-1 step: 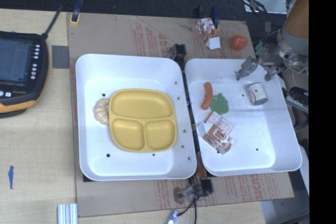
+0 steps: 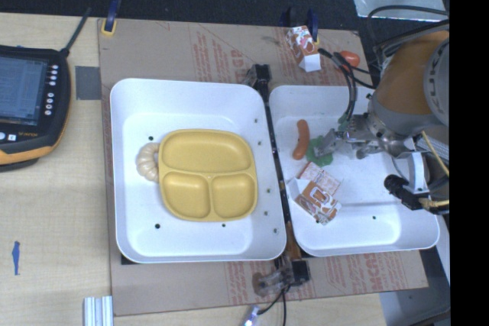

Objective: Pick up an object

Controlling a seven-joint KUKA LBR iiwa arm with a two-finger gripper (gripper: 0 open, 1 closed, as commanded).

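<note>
Tray [image 2: 207,172] fills left bin [image 2: 130,233]; sausage [image 2: 302,139], carton [image 2: 318,193] in right bin [image 2: 367,237].

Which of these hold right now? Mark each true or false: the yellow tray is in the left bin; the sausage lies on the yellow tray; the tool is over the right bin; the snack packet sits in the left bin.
1. The yellow divided tray is in the left bin: true.
2. The sausage lies on the tray: false, it lies in the right bin.
3. The tool is over the right bin: true.
4. The snack packet sits in the left bin: false, it is in the right bin, below the sausage.
</note>
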